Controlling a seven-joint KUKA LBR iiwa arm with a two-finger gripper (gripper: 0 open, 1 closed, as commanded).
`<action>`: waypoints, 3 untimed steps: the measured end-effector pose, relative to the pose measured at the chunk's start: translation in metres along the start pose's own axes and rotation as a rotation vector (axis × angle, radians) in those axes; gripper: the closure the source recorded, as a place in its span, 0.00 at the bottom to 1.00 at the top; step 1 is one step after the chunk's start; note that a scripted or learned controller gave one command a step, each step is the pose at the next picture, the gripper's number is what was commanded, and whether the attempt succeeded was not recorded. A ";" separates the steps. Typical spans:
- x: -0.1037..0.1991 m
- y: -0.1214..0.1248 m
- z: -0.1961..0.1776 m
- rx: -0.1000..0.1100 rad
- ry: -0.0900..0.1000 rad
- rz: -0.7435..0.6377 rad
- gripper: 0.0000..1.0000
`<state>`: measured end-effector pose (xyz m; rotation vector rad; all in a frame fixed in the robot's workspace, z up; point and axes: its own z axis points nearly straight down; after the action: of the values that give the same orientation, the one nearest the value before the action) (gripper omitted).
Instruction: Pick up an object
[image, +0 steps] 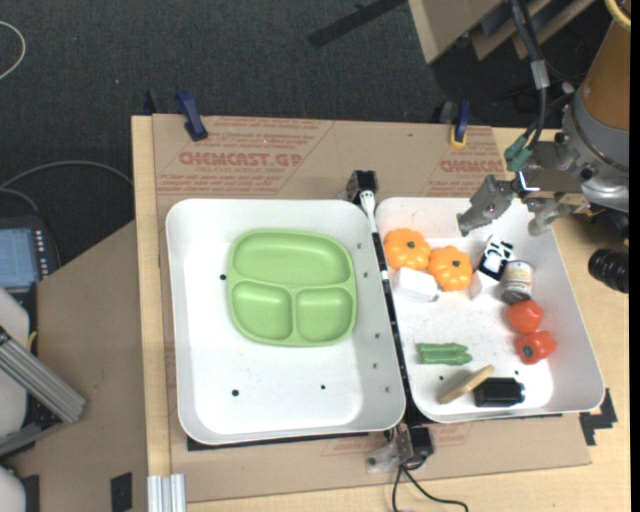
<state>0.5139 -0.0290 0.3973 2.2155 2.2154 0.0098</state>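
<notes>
The right bin (570, 385) holds several small objects. Two orange pumpkins (405, 248) (450, 266) lie near its back left, with a white block (418, 285) just in front of them. A black-and-white cube (494, 258) and a small tin (516, 281) sit at mid-right. Two red tomatoes (525, 316) (536, 346) lie further forward. A green pod (443, 352), a wooden peg (465, 384) and a black block (497, 392) are near the front. My gripper (515, 212) hovers over the bin's back edge, above the cube, open with nothing between its fingers.
The left bin (200, 380) holds a green divided plate (292, 285). A black clamp (362, 185) sits at the back where the bins meet. Blue and yellow clips (190, 112) (460, 130) pin the cardboard base at the rear.
</notes>
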 end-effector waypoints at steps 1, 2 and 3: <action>0.004 0.037 -0.147 -0.011 0.000 -0.002 0.00; 0.117 0.002 -0.070 0.020 0.003 -0.013 0.00; 0.082 -0.019 -0.143 0.000 0.003 0.003 0.00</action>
<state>0.4939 0.0531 0.5398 2.2201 2.2139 0.0123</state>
